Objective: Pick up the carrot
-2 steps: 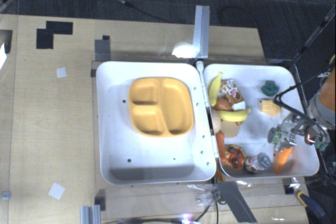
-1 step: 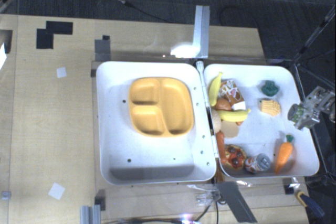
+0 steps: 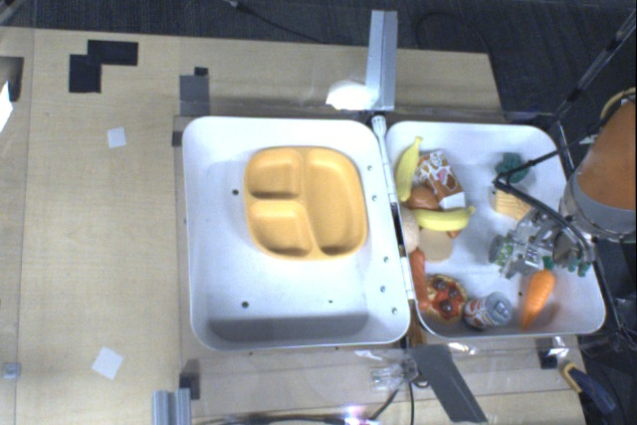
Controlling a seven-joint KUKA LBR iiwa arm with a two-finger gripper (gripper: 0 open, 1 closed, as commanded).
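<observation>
1. Single fixed camera, mounted above the bench [image 3: 90,244], looking down at a slant.
2. Both white bins fall within frame: left bin [image 3: 214,234], right bin [image 3: 577,314].
3. Medium distance; dark floor visible along the top.

1. The two bins [image 3: 214,314] are seen as smooth, slightly glossy white plastic.
2. The yellow tray [image 3: 302,201] appears as matt plastic.
3. The bench [image 3: 90,244] is surfaced in pale wood.
4. The carrot [image 3: 537,298] looks smooth.
</observation>
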